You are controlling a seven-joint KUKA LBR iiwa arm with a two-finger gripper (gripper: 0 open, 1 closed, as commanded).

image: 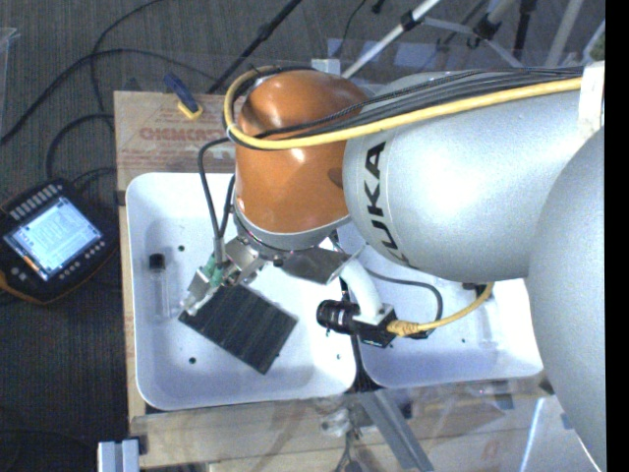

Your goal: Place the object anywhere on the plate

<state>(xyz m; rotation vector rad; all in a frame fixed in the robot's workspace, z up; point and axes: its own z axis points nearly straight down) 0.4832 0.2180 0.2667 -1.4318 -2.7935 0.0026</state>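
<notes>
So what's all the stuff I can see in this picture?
white bins: two, side by side on the bench, one left, one right
black ridged slab: one, black, lying flat in the left bin
small dark object: one, black, by the left bin's left wall; too small to identify
handheld screen: one, black with a lit display, on the floor left of the bench
blue and yellow clamp: one, at the bench's top left corner
small black camera with yellow cable: one, hanging between the bins
arm: one, grey with an orange band, reaching in from the right
gripper: one, over the slab's upper left edge
</notes>
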